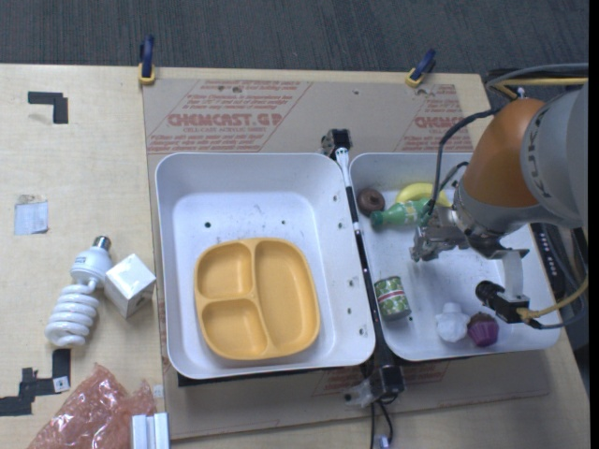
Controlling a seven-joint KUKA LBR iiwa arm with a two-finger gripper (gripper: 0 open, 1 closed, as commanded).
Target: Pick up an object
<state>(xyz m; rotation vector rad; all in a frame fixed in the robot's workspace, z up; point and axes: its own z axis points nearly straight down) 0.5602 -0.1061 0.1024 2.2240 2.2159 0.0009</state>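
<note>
On the far left of the bench lies a white spiral light bulb point(75, 296), and just beside it, on its right, stands a small white cube-shaped box point(130, 283). Below them, at the bottom edge, there is a piece of red mesh bag point(94, 410).

The left bin point(187, 185) holds a yellow plate with three compartments point(256, 297), which lies flat in the lower part of the bin.

The right bin point(533, 340) holds several small objects. Near its left wall, in the lower part, stands a small can with a green and red label point(392, 298). In the upper part there is a brown ring-shaped object like a doughnut point(372, 199), and just beside it, lower, a green bottle point(401, 215) lying on its side. A yellow banana point(418, 193) lies above the bottle, partly hidden by the arm. In the lower right corner of the bin there is a white crumpled object point(451, 323) touching a purple object point(483, 329).

The gripper point(427, 247) is low inside the right bin, just to the right of the green bottle and close to it. Whether it is apart or together, I cannot tell, and no object is visibly held by it.
</note>
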